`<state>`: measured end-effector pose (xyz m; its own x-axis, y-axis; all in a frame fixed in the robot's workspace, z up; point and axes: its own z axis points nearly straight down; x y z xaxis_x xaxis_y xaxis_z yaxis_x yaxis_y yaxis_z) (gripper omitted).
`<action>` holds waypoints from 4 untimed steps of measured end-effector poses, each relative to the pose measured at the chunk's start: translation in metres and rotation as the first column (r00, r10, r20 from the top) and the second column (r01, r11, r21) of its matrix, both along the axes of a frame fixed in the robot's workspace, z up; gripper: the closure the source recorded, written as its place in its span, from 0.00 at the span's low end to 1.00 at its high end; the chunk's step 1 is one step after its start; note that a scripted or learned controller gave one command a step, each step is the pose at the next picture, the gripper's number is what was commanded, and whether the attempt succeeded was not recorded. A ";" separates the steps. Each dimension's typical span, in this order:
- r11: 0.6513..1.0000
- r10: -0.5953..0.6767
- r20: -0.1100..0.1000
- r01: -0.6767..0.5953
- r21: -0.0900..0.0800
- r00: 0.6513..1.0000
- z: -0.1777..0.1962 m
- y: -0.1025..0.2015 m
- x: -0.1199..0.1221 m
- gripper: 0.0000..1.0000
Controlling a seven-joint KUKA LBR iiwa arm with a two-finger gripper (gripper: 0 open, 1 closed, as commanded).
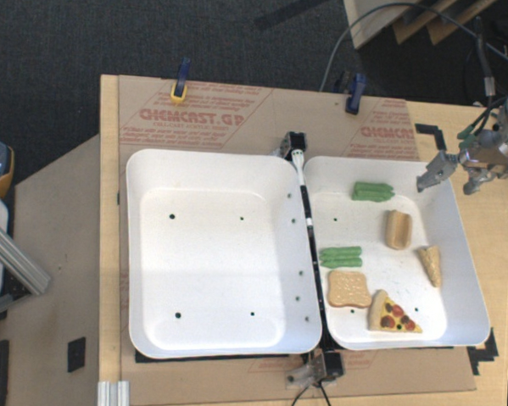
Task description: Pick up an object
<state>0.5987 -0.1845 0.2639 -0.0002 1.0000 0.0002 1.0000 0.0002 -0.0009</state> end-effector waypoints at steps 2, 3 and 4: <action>1.000 -0.004 -0.010 0.004 0.003 1.000 -0.099 0.060 -0.110 0.00; 1.000 -0.002 -0.006 0.002 0.002 1.000 -0.142 0.048 -0.107 0.00; 1.000 -0.002 0.007 0.002 -0.003 1.000 -0.178 0.085 -0.118 0.00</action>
